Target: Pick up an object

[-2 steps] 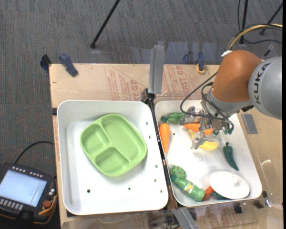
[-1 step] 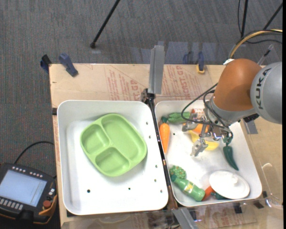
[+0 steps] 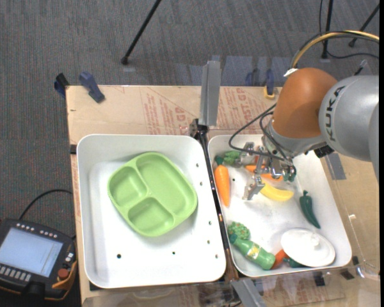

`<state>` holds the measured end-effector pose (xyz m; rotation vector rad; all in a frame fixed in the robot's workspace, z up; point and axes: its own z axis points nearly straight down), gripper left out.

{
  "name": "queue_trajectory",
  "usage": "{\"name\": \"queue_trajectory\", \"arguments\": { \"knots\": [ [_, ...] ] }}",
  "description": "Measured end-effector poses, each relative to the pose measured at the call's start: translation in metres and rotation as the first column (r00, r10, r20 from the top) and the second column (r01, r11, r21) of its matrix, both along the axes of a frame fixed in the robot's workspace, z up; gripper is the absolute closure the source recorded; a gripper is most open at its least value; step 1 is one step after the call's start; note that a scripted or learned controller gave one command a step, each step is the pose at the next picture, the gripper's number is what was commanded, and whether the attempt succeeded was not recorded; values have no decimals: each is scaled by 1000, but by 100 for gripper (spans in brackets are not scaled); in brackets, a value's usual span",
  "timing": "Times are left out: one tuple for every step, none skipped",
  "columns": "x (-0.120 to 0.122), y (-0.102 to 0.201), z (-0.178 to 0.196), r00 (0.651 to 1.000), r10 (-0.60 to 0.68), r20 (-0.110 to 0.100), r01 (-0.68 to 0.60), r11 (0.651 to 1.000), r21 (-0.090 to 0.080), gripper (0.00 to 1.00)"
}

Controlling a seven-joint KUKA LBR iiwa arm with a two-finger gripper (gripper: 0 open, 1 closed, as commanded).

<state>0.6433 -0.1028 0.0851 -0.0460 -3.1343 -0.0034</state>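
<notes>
you are early in the pick: nothing is lifted yet, as far as the view shows. take the right bin [image 3: 338, 216] as your landmark. the gripper [image 3: 259, 183] is down inside its upper half, and the orange-banded arm [image 3: 307, 110] reaches over its upper right corner. whether the jaws are spread or pinched, you cannot tell; the metal linkage hides the tips, and no object can be seen between them.

the likeliest target is the yellow banana [image 3: 278, 194], lying just beside the gripper toward the bin's middle, possibly touching it. an orange piece [image 3: 269, 173] sits partly under the gripper hardware. the carrot [image 3: 223, 184] lies along the bin's left wall, with a green vegetable [image 3: 229, 158] above it near the upper left corner. the dark green pepper [image 3: 308, 210] lies toward the bin's right wall. the white lid-shaped dish [image 3: 307, 247] sits in the lower right corner, and the green bottle [image 3: 253, 251] with a leafy green piece [image 3: 237, 230] lies along the lower left.

left of the right bin, the other bin [image 3: 93, 235] holds the green divided plate [image 3: 152, 194].

what remains, by my judgement: confirm a grip on something, then raise it clear of the bin floor.
</notes>
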Motion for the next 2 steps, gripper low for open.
{"name": "queue_trajectory", "arguments": {
  "knots": [
    [1, 1, 8, 1000, 4, 0, -4, 1000, 1, 100],
    [-79, 19, -2, 936, -353, -2, 353, 936, -3, 100]
  ]
}}
